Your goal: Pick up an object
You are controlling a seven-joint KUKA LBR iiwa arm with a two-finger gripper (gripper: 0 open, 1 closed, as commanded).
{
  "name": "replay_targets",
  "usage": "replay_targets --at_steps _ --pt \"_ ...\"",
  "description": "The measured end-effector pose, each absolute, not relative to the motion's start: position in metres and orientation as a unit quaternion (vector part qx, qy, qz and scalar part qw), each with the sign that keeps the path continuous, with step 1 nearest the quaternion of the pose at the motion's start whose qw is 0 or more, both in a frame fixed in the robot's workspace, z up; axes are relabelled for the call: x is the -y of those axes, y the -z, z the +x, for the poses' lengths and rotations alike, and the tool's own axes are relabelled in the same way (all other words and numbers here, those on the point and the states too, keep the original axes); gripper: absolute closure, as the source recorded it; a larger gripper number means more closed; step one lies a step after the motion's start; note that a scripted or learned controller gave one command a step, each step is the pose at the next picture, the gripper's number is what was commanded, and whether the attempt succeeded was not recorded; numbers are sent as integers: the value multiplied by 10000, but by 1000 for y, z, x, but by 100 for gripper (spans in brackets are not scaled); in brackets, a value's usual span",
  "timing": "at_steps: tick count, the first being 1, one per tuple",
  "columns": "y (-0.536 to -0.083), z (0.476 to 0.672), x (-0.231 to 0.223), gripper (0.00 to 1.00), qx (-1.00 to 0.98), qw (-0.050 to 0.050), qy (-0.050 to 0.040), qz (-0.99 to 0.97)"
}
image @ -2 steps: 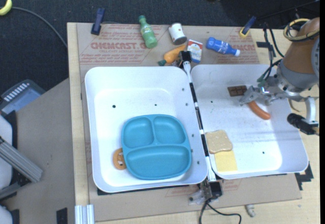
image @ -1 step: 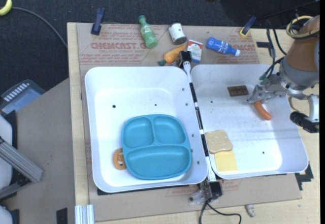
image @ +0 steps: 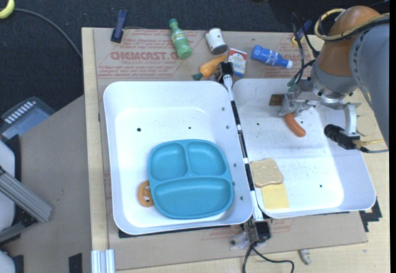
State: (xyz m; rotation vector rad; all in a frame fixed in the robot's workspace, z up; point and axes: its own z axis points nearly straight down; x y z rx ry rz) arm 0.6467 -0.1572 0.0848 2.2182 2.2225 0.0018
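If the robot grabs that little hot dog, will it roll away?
Probably. The hot dog is rounded and sausage-shaped, so it may roll sideways on the smooth white bin. It looks like small toy food, likely light, and could squirt from the gripper.

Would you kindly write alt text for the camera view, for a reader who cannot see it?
A grey robot arm's gripper hovers over a toy hot dog in the right white bin, which also holds bread and cheese. The left bin holds a blue divided plate.
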Motion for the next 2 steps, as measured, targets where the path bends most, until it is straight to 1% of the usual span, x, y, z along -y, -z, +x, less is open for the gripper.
replay_targets --at_steps 1,2 --pt "-85 578 114 100 -7072 0 -5 7070" --pt "-185 578 46 100 -7076 3 -6 7066"
